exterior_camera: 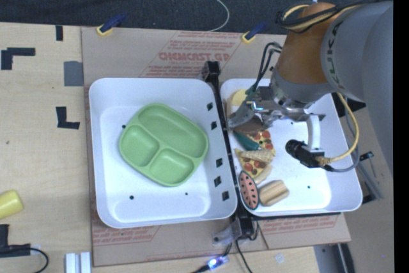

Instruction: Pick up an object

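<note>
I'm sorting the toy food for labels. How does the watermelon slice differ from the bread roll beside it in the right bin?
The watermelon slice is red with dark seeds and a green rind; the bread roll is plain tan. The slice is a flat wedge, the roll a rounded log. Both lie at the right bin's near edge.

A light wooden desk [38, 137] is shown, marked with black tape pieces at the left of the frame. A brown cardboard sheet [185, 54] with red print is laid on it at centre. Two shallow white bins are set side by side on the cardboard: the left bin [105, 156] and the right bin [339, 192]. A yellow object [9, 203] is seen at the lower left edge.
</note>
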Tool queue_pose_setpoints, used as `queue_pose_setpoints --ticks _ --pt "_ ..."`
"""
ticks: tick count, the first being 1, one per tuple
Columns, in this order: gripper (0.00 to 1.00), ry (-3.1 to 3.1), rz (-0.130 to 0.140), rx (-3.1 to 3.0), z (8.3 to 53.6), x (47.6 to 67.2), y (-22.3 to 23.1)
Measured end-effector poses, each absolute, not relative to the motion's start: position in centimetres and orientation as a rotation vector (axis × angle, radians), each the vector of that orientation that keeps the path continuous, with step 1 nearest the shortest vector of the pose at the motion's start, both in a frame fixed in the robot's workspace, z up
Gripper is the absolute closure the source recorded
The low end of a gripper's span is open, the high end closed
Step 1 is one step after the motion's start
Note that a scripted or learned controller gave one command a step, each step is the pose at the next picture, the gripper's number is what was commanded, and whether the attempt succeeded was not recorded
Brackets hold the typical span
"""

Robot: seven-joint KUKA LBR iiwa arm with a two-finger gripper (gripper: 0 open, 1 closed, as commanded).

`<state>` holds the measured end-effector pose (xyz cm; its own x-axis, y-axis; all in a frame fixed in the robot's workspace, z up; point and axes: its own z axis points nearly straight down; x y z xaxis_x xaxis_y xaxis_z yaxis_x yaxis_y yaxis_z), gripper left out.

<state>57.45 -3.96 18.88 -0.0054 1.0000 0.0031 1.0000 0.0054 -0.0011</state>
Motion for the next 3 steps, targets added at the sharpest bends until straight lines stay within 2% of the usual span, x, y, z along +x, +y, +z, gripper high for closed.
queue_pose_setpoints --ticks 1,2,3 --pt "1.0 -2.234 -0.009 -2.209 24.8 56.4 4.4" --pt "0.0 -2.223 0.002 -2.218 24.3 56.3 3.7" --pt "0.0 -2.236 -0.014 -2.208 34.9 50.1 11.3"
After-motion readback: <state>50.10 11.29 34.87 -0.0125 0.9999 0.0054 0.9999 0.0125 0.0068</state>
